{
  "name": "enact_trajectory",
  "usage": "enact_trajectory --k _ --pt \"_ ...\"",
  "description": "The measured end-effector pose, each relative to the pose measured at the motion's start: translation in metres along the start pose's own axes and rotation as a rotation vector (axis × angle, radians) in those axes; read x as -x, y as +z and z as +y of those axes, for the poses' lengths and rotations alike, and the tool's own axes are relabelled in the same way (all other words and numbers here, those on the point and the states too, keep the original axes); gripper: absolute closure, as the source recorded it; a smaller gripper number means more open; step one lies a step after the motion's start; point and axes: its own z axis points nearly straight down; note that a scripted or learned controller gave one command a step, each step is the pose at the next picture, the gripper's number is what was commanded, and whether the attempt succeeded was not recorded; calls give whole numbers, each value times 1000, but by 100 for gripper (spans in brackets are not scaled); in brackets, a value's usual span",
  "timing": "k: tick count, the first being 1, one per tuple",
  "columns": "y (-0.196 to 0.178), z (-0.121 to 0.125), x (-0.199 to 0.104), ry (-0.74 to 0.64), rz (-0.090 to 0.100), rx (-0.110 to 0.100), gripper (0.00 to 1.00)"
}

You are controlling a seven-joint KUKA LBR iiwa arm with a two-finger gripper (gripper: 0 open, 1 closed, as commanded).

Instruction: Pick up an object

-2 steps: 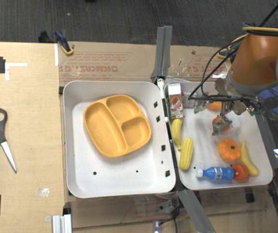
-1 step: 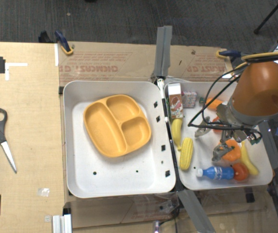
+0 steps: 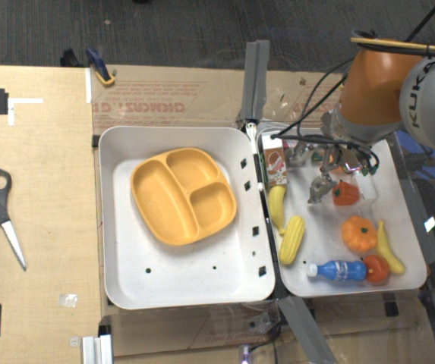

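Table (image 3: 35, 226) has two white bins: left bin (image 3: 126, 279) carries a yellow divided plate (image 3: 184, 196). Right bin (image 3: 408, 226) holds toy food: corn (image 3: 291, 238), banana (image 3: 277, 205), pumpkin (image 3: 359, 233), bottle (image 3: 340, 271). Gripper (image 3: 325, 184) low over the bin's upper part, beside a red-orange toy (image 3: 346, 194). Finger state: cannot tell. Nothing visibly lifted; judging pick not done.

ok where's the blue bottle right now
The blue bottle lies on its side near the front edge of the right bin, between the corn cob and a tomato.
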Motion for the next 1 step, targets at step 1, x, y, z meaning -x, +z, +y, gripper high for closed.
enact_trajectory --k 1 --pt "-13 -45 -22 -36 -2 -3 0"
